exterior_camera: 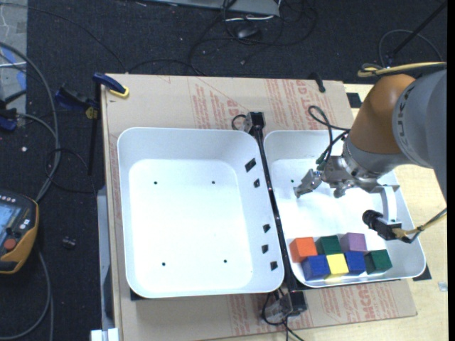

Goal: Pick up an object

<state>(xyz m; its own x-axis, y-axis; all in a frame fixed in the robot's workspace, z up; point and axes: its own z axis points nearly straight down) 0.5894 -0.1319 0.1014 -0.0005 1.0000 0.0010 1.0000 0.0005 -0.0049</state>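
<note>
Six blocks [340,255] bear no readable writing; gripper [321,185] above them, grip state unclear.

Glossy white plastic bins [135,148], matt cardboard bench [213,94]

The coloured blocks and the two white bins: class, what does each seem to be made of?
Coloured blocks: probably painted wood or plastic; flat, even colours, crisp edges, little shine.
White bins: likely moulded plastic; smooth, faintly glossy, rounded corners.
</note>
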